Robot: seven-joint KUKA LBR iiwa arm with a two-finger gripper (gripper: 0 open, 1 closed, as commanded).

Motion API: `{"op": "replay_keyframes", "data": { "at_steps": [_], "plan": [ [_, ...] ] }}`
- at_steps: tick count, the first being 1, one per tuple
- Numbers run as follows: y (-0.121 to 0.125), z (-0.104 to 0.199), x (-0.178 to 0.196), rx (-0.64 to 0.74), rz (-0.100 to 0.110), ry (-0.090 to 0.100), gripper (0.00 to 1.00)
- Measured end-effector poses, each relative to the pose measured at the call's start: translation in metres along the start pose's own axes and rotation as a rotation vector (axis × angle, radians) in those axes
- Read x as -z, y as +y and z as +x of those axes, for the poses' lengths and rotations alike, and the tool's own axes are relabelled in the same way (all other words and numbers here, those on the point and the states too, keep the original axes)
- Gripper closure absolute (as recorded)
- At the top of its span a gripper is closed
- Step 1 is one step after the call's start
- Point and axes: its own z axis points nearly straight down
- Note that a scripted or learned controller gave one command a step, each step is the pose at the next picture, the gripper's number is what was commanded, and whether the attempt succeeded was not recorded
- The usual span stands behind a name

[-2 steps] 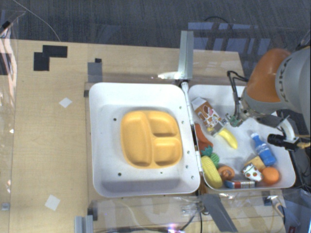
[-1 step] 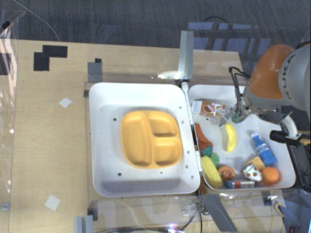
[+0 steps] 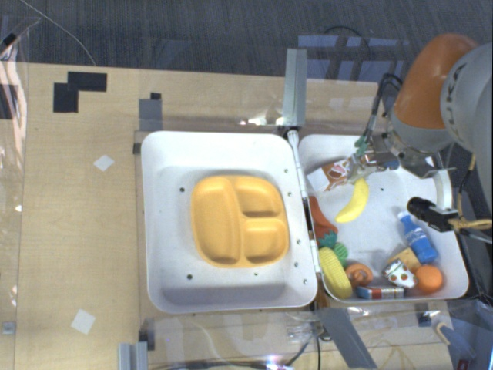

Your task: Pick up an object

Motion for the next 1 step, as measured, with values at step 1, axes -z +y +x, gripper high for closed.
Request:
{"op": "replay_keyframes", "data": {
  "at_steps": [1],
  "plan": [
    [-0.0073, -0.0536, -0.0054, -0.171, 0.005, -0.002, 1.0]
  ]
}}
